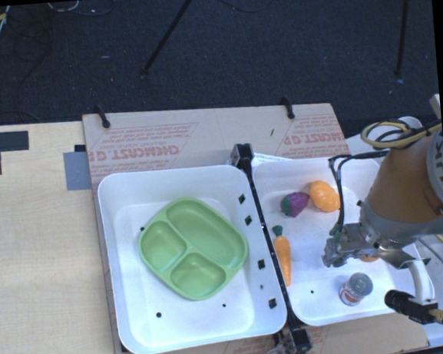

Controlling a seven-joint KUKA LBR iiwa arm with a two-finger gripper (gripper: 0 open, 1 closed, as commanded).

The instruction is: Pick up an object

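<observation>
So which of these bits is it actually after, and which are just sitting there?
Could be picked: carrot, purple vegetable, orange fruit, small can, all in the right bin with the gripper.
Just there: green divided plate, left bin.

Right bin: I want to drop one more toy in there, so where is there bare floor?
In the right bin, bare floor lies along the near edge between the carrot and the can, and in the middle between carrot and gripper. The far end is crowded by the purple toy and the orange.
</observation>
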